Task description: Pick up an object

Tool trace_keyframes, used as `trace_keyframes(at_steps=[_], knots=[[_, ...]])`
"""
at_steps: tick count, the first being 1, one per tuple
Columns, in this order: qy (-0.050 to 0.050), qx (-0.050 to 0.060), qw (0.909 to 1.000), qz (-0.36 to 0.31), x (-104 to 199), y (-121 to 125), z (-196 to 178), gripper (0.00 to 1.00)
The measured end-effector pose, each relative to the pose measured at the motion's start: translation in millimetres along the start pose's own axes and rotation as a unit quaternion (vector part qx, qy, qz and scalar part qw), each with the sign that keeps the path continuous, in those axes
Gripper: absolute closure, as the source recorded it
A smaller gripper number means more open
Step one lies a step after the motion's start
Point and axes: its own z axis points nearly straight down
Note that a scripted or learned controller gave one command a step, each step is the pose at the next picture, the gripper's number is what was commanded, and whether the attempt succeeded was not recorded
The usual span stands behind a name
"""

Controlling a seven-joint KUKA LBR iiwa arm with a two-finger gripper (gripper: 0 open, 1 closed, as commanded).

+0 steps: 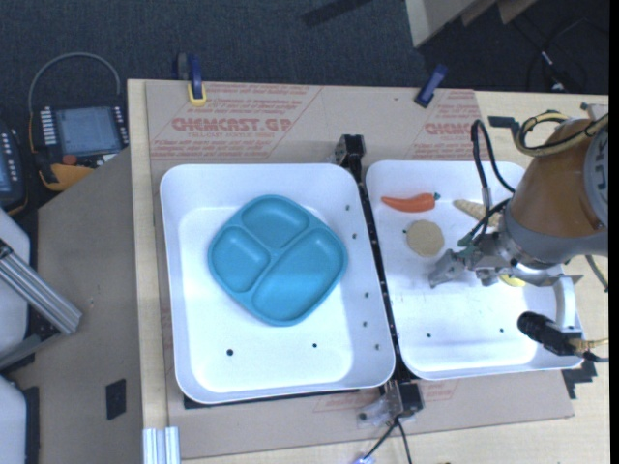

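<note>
The arm (556, 196) is in over the right bin (455, 341), reaching from the right, orange band showing above the wrist. The gripper (447, 271) sits low near the bin's middle, fingers pointing left. They look drawn close together with nothing between them, though at this angle that is hard to say for sure.

Just above the fingertips lies a round tan disc (424, 238), flat on the bin floor, close to the gripper but apart from it. Farther back is a carrot (409, 201), orange-red with a green tip, lying crosswise. A pale cone (469, 209) pokes out beside the arm, partly hidden.

Over in the left bin (193, 346), a blue divided plate (278, 258) rests in the centre.
</note>
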Motion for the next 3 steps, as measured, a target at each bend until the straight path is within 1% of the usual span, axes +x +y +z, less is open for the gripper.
trace_keyframes(at_steps=[1, 2, 3], knots=[[0.0, 0.001, 1.0, 0.0, 0.5, -0.4, 30.1, 0.0], [0.0, -0.002, 1.0, 0.0, 0.5, 0.6, 18.1, 1.0], [-0.001, -0.004, 1.0, 0.0, 5.5, -7.3, -35.1, 1.0]])
